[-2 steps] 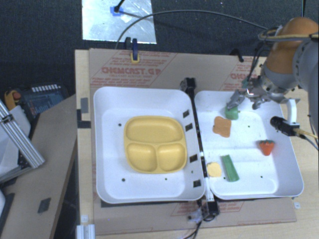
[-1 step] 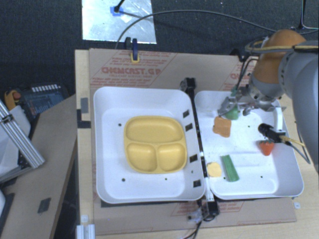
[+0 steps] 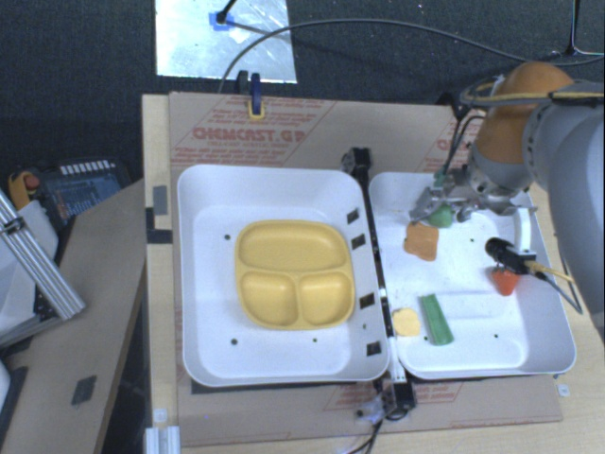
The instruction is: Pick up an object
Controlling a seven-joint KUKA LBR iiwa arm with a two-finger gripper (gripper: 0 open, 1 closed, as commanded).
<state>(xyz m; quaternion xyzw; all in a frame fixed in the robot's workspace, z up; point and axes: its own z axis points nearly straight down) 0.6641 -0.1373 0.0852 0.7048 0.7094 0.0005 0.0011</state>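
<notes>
Two white bins on board printed "CHEMCAST GP", claw state unclear

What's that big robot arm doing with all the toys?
The robot arm's gripper is down in the right bin, right by a small green piece and an orange block. Whether it has grabbed anything is hard to see. A green stick, a yellow disc and a red piece lie nearby. The left bin holds a yellow tray.
</notes>
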